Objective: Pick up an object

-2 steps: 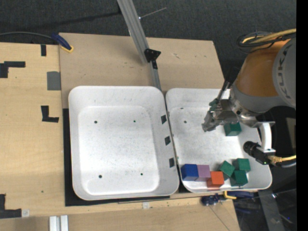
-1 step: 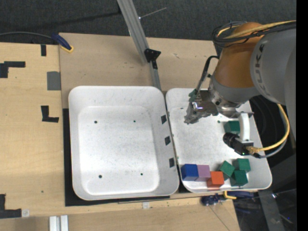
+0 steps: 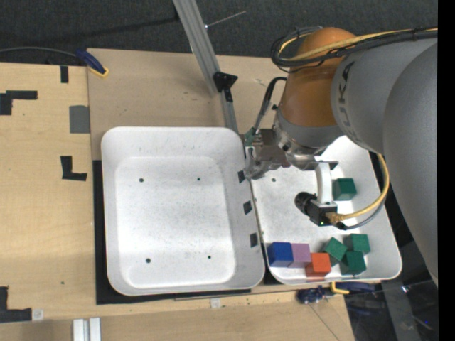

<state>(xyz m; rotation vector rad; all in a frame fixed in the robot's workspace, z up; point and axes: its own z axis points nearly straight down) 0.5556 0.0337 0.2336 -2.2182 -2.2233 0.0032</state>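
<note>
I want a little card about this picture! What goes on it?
arm: grey with an orange band, reaching over the right bin
left bin: white, next to the right bin
right bin: white, holds all the blocks
bottom cluster: blue block, purple block, orange block, three green blocks
apart: one green block, higher up, near the arm
</note>
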